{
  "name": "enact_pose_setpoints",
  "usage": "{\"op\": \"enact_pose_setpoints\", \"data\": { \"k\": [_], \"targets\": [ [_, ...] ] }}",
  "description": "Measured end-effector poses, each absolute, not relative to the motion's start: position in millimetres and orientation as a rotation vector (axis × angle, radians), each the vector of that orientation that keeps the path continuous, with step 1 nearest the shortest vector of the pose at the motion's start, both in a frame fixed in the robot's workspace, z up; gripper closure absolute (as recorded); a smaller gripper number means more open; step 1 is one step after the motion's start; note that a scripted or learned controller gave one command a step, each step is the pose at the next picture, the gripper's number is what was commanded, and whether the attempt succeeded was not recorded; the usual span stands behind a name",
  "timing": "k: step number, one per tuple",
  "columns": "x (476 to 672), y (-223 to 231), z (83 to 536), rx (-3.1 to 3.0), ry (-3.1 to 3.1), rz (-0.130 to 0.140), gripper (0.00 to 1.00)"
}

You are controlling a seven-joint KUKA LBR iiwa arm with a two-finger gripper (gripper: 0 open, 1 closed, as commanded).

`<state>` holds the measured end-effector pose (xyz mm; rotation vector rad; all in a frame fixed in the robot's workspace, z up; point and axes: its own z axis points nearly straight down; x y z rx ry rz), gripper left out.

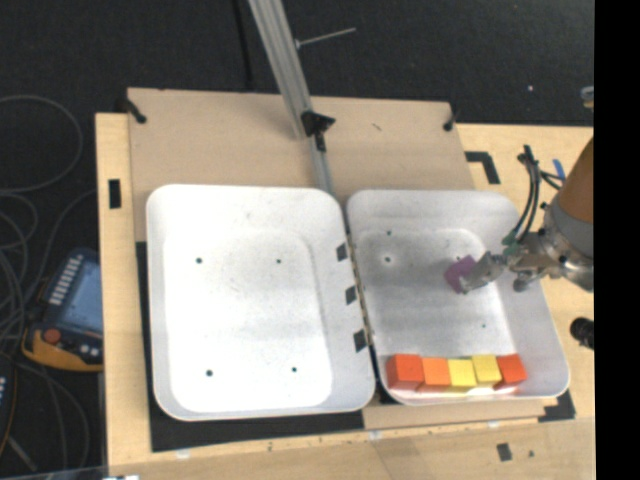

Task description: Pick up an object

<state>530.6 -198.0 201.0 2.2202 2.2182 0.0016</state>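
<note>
1 purple block [461,272] at the tool [482,270] — unlabelled.

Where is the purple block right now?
The purple block is in the right bin, near its middle toward the right side, at the tip of the gripper, above the row of orange and yellow blocks.

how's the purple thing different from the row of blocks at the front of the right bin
The purple object is one small piece; the row of blocks is several pieces side by side, orange and yellow. The purple object sits mid-bin, right at the gripper; the row lies along the near wall, away from the gripper. Whether the purple object is gripped cannot be told. Both lie in the right bin.
</note>
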Motion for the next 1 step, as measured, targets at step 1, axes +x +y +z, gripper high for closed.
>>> {"op": "enact_pose_setpoints", "data": {
  "k": [1],
  "targets": [
    [604.1,-194.9,100.9,2.217,2.226,-0.002,0.00]
  ]
}}
